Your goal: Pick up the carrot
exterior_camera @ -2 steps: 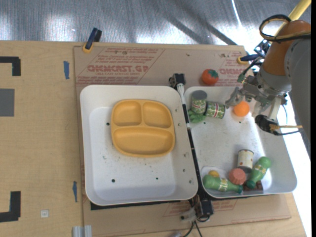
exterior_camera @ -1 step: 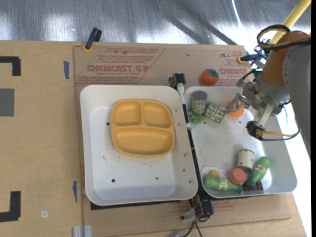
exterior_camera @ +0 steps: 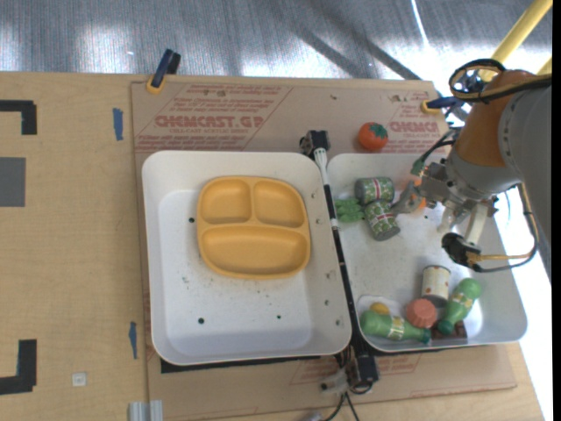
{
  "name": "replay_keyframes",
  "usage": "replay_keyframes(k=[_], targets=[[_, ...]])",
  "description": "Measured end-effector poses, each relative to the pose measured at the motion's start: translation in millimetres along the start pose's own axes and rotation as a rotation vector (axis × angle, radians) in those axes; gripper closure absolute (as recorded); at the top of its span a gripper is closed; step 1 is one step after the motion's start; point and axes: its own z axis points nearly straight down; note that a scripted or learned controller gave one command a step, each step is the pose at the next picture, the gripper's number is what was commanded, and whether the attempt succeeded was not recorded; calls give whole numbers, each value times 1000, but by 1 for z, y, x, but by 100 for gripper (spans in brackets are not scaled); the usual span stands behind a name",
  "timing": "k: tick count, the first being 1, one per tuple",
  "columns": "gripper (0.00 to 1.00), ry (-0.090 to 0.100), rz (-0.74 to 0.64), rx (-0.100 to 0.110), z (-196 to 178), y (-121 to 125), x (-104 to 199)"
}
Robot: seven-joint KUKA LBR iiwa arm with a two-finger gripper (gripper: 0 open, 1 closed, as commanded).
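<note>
- Bench, camera view: brown cardboard sheet under two white bins; left bin (exterior_camera: 166,261) carries a yellow divided plate (exterior_camera: 253,226), right bin (exterior_camera: 513,314) carries the clutter.
- Gripper (exterior_camera: 423,188) sits low in the right bin's upper half, just right of two green cans (exterior_camera: 377,202). We cannot tell the jaw state; the wrist hides it.
- Carrot (exterior_camera: 415,203): we read the small orange sliver just beside the gripper as the target. Slim, mostly hidden, so shape and lie are unclear.
- Step in hand, as we judge it: closing on the carrot. Centre over the sliver, keep clear of the cans, lift straight.
- Risk: the orange ball (exterior_camera: 372,136) on the cardboard is a decoy.
</note>
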Motion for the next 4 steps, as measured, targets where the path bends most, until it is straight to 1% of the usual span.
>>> replay_keyframes(k=[1, 2, 3, 4], targets=[[0, 0, 41, -5, 0, 32, 3], [100, -1, 38, -10, -12, 34, 4], [100, 15, 221, 1, -3, 12, -47], [100, 1, 512, -3, -97, -32, -15]])
